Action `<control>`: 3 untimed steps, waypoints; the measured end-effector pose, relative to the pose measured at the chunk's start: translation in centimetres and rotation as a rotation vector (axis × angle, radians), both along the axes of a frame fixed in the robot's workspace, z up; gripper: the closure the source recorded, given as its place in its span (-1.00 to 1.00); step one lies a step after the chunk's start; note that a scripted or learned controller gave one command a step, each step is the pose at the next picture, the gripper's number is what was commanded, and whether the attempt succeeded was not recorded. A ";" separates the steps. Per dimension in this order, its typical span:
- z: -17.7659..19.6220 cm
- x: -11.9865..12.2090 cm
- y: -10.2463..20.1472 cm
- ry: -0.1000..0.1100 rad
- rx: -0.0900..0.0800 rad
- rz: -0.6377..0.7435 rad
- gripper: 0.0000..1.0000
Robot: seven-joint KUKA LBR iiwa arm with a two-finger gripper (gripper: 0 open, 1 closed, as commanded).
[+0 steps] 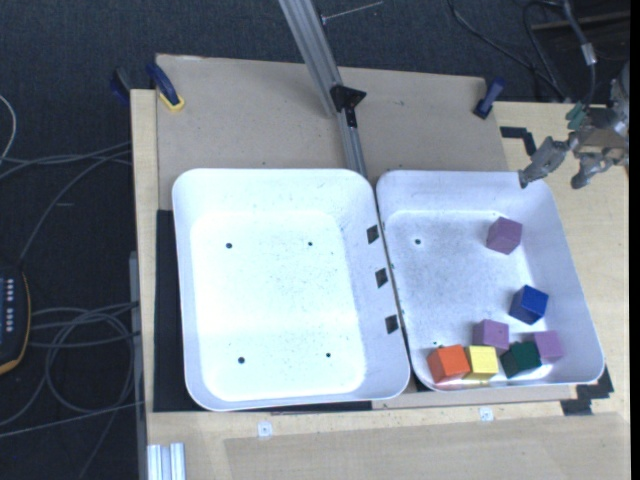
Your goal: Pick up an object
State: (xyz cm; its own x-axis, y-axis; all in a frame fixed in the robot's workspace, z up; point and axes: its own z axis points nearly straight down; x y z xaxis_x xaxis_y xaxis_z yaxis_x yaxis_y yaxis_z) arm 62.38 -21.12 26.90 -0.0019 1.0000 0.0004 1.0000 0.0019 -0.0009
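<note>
Purple cube [504, 235] sitting alone in right bin [455, 193] | hand [560, 172] hovering wide, empty, above rim | risking clipping wall

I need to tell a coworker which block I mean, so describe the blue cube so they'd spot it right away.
Look in the right bin, along its right wall. The blue cube sits alone about midway down, below the lone purple cube and above the cluster at the bottom edge. It is the only blue block.
</note>
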 end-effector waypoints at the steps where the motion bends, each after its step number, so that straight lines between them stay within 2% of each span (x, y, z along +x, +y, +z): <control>1: 0.0 0.0 0.0 0.000 -0.001 0.000 -1.00; 2: -4.2 -0.2 -0.3 0.004 0.001 -0.002 -1.00; 3: -10.6 -0.3 -0.2 0.006 0.002 -0.001 -1.00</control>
State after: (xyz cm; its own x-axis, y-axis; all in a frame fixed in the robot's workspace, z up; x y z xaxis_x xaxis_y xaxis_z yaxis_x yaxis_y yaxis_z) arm 62.08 -21.35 16.28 -0.0007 1.0000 0.0021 1.0000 0.0007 -0.0071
